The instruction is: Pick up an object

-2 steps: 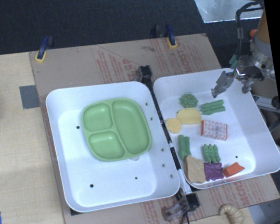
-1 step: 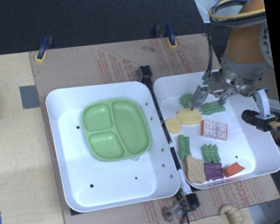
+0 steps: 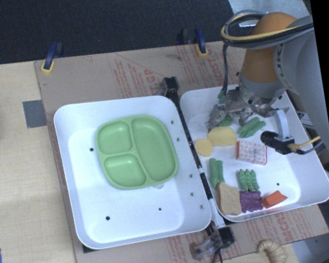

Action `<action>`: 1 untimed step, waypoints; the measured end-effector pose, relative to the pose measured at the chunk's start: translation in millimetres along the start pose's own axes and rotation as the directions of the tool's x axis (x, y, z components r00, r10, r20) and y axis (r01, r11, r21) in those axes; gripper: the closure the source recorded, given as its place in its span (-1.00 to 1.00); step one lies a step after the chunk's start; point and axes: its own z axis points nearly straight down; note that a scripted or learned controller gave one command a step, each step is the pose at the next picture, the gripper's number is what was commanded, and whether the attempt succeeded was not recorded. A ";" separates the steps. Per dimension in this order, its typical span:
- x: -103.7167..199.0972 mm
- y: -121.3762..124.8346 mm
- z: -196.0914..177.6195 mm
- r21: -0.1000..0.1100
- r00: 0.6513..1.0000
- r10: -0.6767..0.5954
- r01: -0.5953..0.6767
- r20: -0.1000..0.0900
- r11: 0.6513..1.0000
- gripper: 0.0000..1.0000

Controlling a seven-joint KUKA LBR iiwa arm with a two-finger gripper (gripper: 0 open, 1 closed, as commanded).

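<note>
Hovering gripper (image 3: 228, 110), state unclear, over right bin (image 3: 311, 180): nine toy foods; left bin (image 3: 81, 172): one green tray (image 3: 137, 151).

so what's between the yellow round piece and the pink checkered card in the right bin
In the camera view, the pale yellow potato-like piece lies between the round piece and the card.

Toy foods (image 3: 242, 171) scattered, right bin (image 3: 308, 179)

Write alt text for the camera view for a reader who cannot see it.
A grey robot arm with an orange band lowers its gripper into the right bin among small toy foods, near a yellow piece and a green pod. The left bin holds a green divided plate.
</note>
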 end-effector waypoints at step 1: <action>-1.7 0.6 -16.2 -0.004 1.000 0.000 0.000 0.002 1.000 1.00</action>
